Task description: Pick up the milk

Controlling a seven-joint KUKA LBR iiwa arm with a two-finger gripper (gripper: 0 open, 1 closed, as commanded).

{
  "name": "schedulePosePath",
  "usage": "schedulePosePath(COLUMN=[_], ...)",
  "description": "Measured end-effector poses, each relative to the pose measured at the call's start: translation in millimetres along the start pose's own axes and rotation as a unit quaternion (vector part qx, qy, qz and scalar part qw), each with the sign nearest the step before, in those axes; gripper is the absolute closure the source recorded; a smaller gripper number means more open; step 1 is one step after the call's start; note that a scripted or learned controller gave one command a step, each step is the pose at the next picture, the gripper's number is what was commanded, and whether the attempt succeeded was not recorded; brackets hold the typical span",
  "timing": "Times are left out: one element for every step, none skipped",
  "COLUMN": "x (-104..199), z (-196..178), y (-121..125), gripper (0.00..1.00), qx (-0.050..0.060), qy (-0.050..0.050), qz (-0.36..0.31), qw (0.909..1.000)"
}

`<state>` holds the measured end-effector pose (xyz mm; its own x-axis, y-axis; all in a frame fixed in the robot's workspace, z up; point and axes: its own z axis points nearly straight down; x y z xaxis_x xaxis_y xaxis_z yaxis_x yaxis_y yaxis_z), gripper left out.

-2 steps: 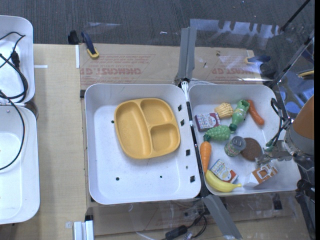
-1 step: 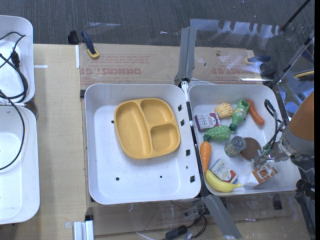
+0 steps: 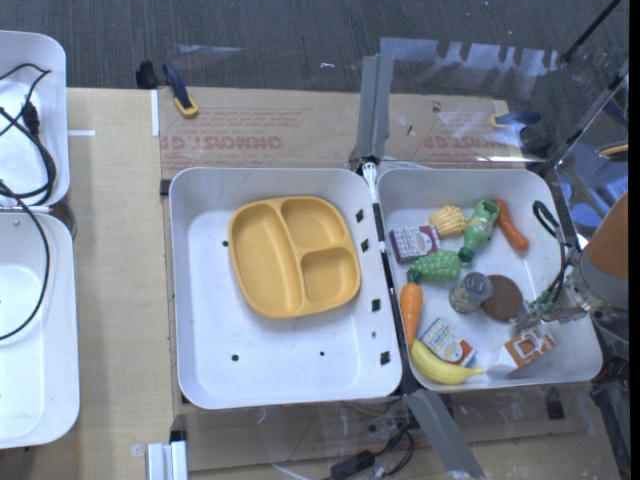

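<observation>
Pincer (image 3: pixel 548 306), state unreadable, hovers right of milk (image 3: pixel 446 341), which is wedged between banana (image 3: pixel 440 366) and carrot (image 3: pixel 411 311), so neighbours could snag the grab.

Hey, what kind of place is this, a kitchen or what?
Probably a robot lab bench, not a kitchen: two white bins on cardboard, plastic toy food like a banana, and a robot arm reaching in.
</observation>
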<state>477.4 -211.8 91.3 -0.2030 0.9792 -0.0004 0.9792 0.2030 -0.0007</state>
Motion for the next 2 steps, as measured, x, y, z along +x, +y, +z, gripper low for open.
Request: schedulePosePath(x=[5.2,9.3], z=[0.3,0.4], y=[1.0,1.7], gripper=[0.0,0.0], qx=[0.0,0.0], qy=[0.0,0.0], qz=[-0.003,-0.014], qw=[1.0,0.9999])
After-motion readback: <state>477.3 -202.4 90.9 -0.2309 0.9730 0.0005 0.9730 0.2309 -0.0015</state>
